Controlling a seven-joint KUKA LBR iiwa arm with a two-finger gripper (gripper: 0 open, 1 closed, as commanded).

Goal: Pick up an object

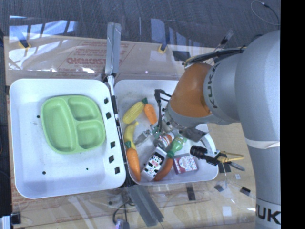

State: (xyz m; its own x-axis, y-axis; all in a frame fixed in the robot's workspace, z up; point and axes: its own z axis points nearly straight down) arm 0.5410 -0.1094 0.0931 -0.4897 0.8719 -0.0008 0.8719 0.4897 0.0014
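Down low in the right bin (pixel 209 173), the end effector (pixel 162 130) sits over the toy pile; I cannot tell its state. From the left: a green plate (pixel 71 123), corn (pixel 133 111), carrots (pixel 150 112), small bottles (pixel 165 140). Everything lies packed close, so it might bump neighbours or grab nothing.

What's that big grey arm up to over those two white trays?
The grey arm is reaching from the right into the right bin, where toy food lies jumbled: a corn cob, carrots, a small milk carton and little bottles. Its wrist hangs low above the bottles, as if going for one, but nothing can be seen lifted yet. The left bin holds a green divided plate.
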